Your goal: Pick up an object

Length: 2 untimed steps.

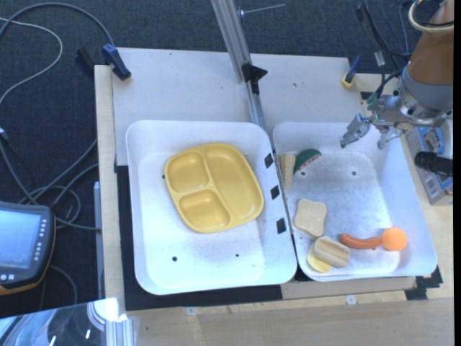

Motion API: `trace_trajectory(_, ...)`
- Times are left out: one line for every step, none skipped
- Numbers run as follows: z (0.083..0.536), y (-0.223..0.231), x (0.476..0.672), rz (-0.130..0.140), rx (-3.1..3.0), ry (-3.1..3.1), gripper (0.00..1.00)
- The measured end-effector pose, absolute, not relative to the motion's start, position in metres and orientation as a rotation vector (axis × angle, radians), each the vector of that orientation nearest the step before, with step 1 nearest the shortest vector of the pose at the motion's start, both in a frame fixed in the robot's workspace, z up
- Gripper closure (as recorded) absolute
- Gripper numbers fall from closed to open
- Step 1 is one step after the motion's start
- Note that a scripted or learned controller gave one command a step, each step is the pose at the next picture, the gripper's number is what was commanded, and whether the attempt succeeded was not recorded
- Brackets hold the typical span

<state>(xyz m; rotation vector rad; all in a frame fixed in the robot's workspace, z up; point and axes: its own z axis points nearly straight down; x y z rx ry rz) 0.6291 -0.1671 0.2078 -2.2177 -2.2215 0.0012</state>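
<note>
Camera view: gripper [369,133] hangs over the right bin's [403,166] far right corner, fingers spread, empty. Approach step, nothing grasped. Nearest candidate, the green-topped toy [308,158], lies at that bin's far left; next move needs travel leftward, then descent

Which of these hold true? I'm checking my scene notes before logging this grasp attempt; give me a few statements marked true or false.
1. The yellow divided plate lies in the left bin. True.
2. The gripper holds the carrot. False: the carrot lies in the right bin, apart from the gripper.
3. The orange ball touches the carrot's end. True.
4. The bread slice rests on the yellow plate. False: it lies in the right bin.
5. The gripper hangs over the right bin's far part, with nothing between its fingers. True.
</note>
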Motion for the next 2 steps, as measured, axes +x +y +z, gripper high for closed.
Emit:
trace_trajectory(0.208,-0.167,0.629,0.002,-2.217,-2.222,0.00)
trace_trajectory(0.159,-0.176,0.626,0.006,-2.218,-2.216,0.00)
